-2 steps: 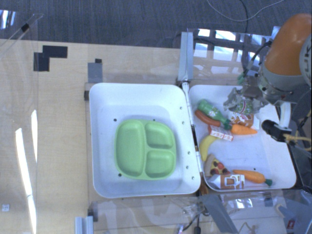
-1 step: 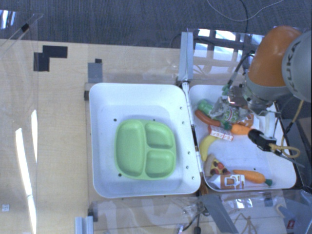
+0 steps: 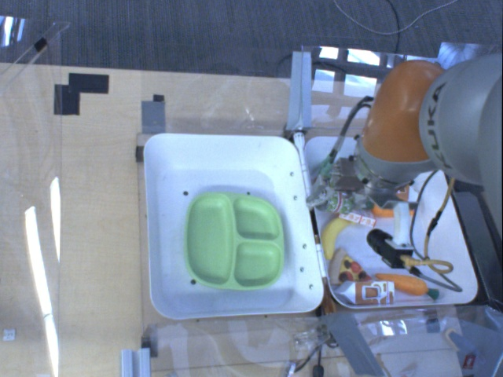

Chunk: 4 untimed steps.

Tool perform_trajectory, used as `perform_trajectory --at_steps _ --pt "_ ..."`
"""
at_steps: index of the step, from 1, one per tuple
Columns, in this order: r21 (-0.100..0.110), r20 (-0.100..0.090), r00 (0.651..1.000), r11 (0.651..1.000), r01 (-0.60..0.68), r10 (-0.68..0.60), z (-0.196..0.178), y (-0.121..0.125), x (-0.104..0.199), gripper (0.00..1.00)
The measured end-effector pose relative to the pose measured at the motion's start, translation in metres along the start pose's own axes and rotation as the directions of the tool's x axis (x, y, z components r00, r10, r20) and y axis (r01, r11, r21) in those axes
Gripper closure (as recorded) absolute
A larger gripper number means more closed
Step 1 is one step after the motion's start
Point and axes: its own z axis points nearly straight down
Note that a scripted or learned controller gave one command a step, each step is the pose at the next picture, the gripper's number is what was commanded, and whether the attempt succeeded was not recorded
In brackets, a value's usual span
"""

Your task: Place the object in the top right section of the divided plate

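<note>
Left shallow white bin (image 3: 165,210): you have the light green divided plastic plate (image 3: 211,246) lying flat near the middle, with one large compartment on the left and two smaller ones on the right. Its top right section (image 3: 255,217) shows bare green.

Right shallow white bin (image 3: 465,277): the loose items are all here, well apart from the plate and across the wall between the bins. You will see a yellow toy banana (image 3: 333,234) by the left wall, a toy pizza slice (image 3: 346,269) just below it, an orange-and-white small box (image 3: 376,292) at the near edge, and an orange toy carrot (image 3: 402,283) lying just beside the box.

The grey arm (image 3: 464,116) reaches in from the right over this bin. The gripper (image 3: 339,185) sits low at the bin's upper left, just above the banana. The wrist hides the claw, so you cannot tell whether it is wide, narrow or holding anything. Which item is the task's object cannot be told.
</note>
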Motion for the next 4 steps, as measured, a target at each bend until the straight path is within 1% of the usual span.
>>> perform_trajectory --at_steps 1,2,3,4 --pt "0.0 0.0 0.997 0.997 0.076 -0.076 0.0 -0.051 0.041 1.0" --pt "0.001 0.0 0.999 0.999 0.053 -0.053 -0.011 -0.043 0.036 1.0" --pt "-0.001 0.0 0.962 0.962 0.274 -0.274 -0.034 -0.069 0.071 1.0" --pt "-0.001 0.0 0.962 0.962 0.273 -0.273 -0.034 -0.069 0.07 0.0"
